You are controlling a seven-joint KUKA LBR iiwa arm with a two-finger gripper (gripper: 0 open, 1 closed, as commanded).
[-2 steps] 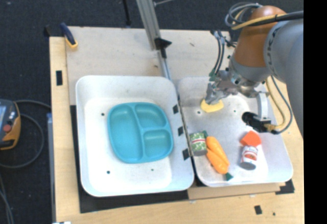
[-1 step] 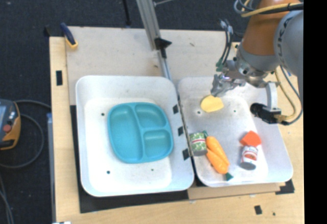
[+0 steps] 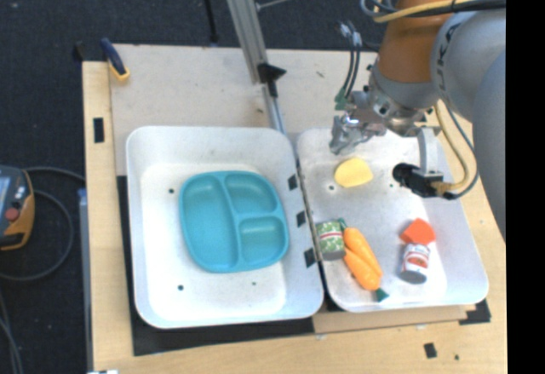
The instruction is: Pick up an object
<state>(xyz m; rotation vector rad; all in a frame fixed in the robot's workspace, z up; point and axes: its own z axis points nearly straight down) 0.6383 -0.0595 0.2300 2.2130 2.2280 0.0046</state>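
My gripper (image 3: 347,135) hangs over the back left part of the right bin (image 3: 464,274). It is open, with nothing between its fingers. Just in front of it, a yellow lemon-shaped object (image 3: 353,173) lies on the bin floor, apart from the fingertips. Further forward lie a small green packet (image 3: 330,238), an orange carrot (image 3: 362,259) touching it, and a small bottle with an orange cap (image 3: 416,249).
The left bin (image 3: 153,296) holds a blue divided plate (image 3: 234,220). A metal post (image 3: 247,31) slants up behind the bins, close to the gripper's left. A black fitting with cables (image 3: 417,179) on the arm hangs over the right bin.
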